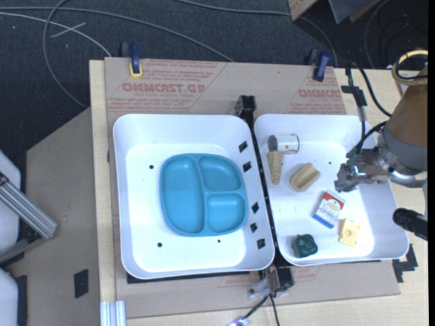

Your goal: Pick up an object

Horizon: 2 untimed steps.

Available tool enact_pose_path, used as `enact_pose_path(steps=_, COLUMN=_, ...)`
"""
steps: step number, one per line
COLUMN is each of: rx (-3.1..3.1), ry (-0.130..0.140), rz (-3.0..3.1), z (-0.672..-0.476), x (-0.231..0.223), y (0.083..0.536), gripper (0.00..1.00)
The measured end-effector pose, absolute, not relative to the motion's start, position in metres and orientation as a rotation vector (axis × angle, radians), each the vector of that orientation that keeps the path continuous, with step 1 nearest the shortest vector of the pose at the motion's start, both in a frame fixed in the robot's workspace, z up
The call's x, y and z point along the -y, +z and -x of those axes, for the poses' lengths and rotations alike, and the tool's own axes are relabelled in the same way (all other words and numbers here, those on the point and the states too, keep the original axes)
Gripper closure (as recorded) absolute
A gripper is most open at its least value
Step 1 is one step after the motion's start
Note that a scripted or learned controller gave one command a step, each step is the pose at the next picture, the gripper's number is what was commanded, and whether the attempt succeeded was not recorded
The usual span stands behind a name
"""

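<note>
You can see the gripper point(344, 180) low over the right bin point(380, 246), just above the small blue-and-red box point(327, 209). Nothing sits between its jaws, and you cannot tell their spacing. The pickup is not yet done.

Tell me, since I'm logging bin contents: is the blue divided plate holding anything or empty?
Empty. The blue plate lies flat in the left bin, and all three of its compartments show bare blue surface.
</note>
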State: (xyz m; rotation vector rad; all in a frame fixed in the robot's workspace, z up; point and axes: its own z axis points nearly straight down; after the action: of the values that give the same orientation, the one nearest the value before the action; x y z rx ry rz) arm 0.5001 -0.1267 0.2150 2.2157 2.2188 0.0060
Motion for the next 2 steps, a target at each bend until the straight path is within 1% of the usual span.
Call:
enact_pose_path(steps=1, rx=-2.230, ry=0.003, rz=-2.216, z=-0.505, x=0.072, y=0.214, gripper=1.00)
enact_pose_path(steps=2, rx=-2.231, ry=0.006, rz=-2.213, z=-0.524, x=0.012, y=0.223, gripper=1.00)
